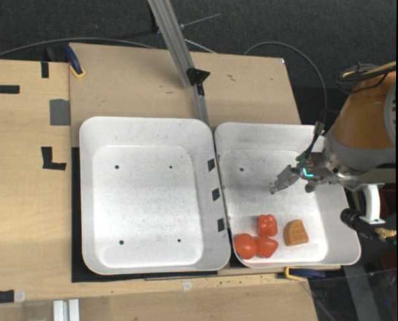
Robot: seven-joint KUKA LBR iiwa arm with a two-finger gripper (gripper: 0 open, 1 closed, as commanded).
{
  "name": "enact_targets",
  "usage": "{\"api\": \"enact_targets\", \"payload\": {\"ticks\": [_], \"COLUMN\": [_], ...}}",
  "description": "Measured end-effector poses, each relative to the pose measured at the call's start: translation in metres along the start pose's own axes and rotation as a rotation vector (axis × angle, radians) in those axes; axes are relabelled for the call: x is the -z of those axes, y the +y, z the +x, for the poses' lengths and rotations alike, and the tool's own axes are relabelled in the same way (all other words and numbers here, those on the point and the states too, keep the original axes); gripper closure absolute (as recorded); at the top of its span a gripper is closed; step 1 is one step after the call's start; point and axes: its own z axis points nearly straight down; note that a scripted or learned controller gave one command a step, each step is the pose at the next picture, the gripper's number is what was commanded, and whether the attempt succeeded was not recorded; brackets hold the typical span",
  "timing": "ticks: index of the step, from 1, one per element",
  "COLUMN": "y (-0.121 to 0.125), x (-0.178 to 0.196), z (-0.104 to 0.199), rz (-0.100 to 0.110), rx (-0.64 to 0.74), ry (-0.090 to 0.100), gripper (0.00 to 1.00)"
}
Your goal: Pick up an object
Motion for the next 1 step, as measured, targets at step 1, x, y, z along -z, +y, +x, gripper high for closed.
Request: {"api": "enact_targets", "payload": {"ticks": [1], "y": [0.0010], "x": [0.0024], "z": [0.0000], "rz": [-0.005], "rx": [0.001], "ry": [-0.001], "gripper": [0.00]}}
